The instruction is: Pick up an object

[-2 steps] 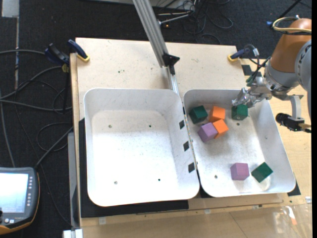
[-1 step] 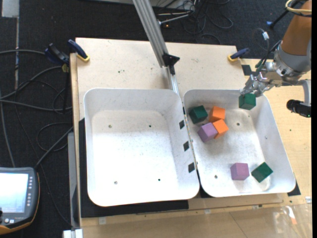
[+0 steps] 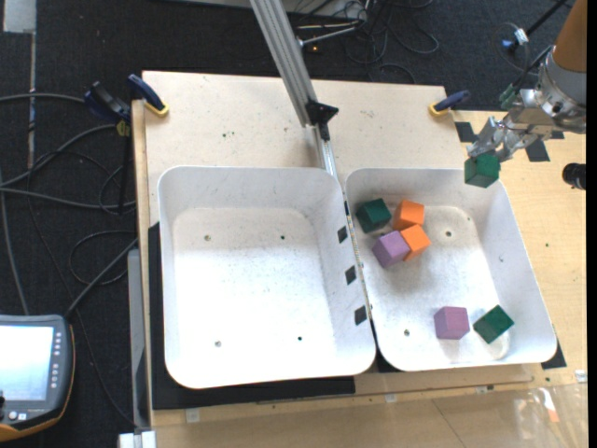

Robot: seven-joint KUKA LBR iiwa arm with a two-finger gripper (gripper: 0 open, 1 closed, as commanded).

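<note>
A: Gripper [image 3: 487, 153] up at the top right, above the far corner of the right bin [image 3: 522, 259]?

B: Yes, clamped on a green cube [image 3: 482, 170] (held between the fingers, hanging over the bin's upper right rim).

A: Left in the right bin?

B: 6 cubes. Near the top left, a cluster of 4: a dark green cube [image 3: 373, 215], an orange cube [image 3: 409, 215] beside it, a second orange cube [image 3: 416, 240] just below, a purple cube [image 3: 391, 248] touching that one. Near the bottom right, another purple cube [image 3: 451, 322] just beside another green cube [image 3: 492, 324].

A: Left bin [image 3: 187, 250]?

B: White, side by side with the right one, on the bench [image 3: 233, 119].
</note>
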